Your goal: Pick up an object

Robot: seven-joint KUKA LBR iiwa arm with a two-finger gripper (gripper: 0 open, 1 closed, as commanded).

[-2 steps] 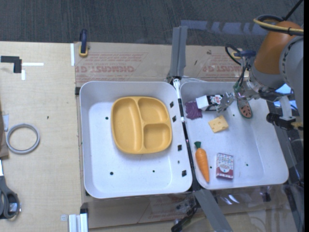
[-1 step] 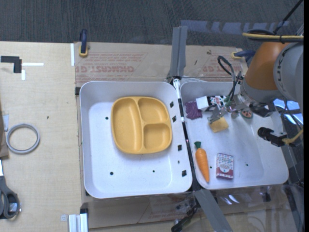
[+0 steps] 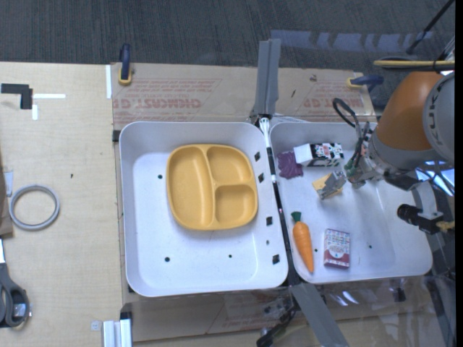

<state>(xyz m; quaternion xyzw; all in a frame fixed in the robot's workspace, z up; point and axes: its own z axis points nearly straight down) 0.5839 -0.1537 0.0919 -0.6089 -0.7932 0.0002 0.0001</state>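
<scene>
The two-finger metal gripper [image 3: 333, 186] is hovering in the right white plastic bin [image 3: 376, 266], w/ a small yellow block [image 3: 321, 183] touching its tips; can't tell if it's gripping. Risk: block is slipping out, or fingers are snagging the nearby purple crumpled cloth [image 3: 289, 165].

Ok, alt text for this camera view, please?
The gripper hangs low over the right bin, near a yellow piece, purple toy, carrot and small red box. The left bin holds a yellow divided plate.
</scene>
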